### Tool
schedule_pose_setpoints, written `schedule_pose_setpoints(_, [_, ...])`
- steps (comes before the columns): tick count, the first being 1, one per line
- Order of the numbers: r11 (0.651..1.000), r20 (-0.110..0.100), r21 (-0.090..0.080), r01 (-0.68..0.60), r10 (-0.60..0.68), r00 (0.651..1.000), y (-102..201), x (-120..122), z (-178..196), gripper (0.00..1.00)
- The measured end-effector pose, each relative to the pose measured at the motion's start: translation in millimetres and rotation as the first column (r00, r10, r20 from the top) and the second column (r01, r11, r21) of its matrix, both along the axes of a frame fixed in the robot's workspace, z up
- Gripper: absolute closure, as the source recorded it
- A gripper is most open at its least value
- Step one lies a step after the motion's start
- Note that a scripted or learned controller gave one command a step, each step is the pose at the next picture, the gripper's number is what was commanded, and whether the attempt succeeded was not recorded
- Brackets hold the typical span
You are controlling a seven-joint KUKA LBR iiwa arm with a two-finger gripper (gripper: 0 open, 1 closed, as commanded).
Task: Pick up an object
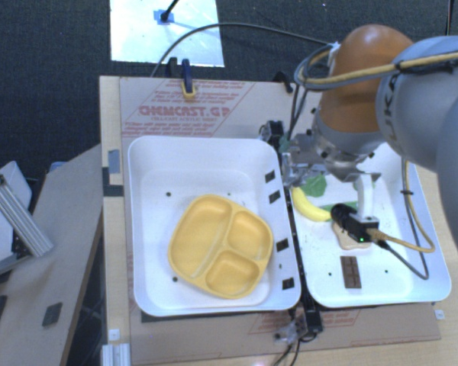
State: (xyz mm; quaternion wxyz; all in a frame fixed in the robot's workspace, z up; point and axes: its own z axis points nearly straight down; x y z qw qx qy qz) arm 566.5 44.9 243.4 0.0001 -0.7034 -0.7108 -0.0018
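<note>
My gripper (311, 175) hangs low over the back left part of the right bin (412, 280), mostly hidden under the grey and orange wrist. Just below it lies a yellow banana (308, 207), close to the bin's left wall. A green thing (315, 183) shows right beside the gripper, touching or nearly touching it, and another green bit (346, 206) lies to the banana's right. A small tan piece (343, 239) and a brown rectangular block (351, 271) lie nearer the front of that bin.
The left bin (160, 166) holds a yellow divided plate (220, 245). A wall between the two bins runs just left of the banana. A yellow cable (408, 246) trails across the right bin's floor.
</note>
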Motion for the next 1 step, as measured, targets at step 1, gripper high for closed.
schedule_pose_setpoints(1, [1.0, 0.001, 0.0, 0.001, -0.001, 1.0, 49.0, 19.6, 0.1, 1.0])
